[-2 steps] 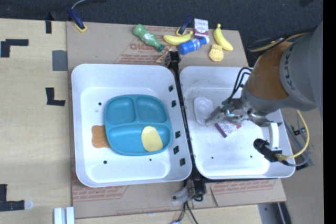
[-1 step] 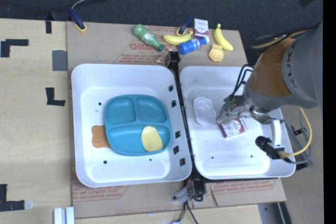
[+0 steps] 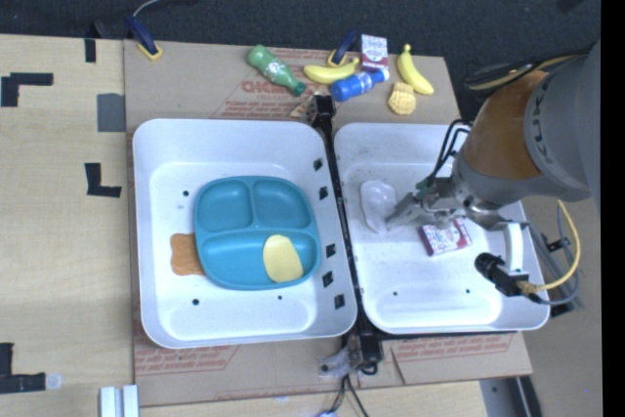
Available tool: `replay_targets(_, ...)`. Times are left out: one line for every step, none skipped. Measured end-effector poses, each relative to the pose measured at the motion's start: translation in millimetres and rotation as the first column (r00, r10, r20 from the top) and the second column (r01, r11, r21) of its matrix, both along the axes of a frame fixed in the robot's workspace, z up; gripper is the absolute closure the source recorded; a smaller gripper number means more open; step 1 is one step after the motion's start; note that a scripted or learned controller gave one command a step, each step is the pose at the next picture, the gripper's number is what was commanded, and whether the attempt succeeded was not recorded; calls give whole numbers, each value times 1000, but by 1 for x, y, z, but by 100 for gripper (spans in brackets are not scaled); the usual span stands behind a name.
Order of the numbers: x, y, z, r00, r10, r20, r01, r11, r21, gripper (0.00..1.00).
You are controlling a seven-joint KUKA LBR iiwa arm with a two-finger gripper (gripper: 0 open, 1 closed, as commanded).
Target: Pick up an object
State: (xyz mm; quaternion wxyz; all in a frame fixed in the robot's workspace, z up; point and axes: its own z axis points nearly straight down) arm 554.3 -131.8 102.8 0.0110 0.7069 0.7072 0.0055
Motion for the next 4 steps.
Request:
replay_targets(-21, 7, -12, 1000, 0, -1, 0, 1000, -1, 0)
replay_targets(-21, 7, -2, 1000, -1, -4, 1, 1000, 1, 100)
replay_targets(-2, -47, 99, 1000, -1, -22, 1, 1000, 6, 100)
replay_targets(-3, -47, 99, 1000, -1, -24, 1, 1000, 7, 0)
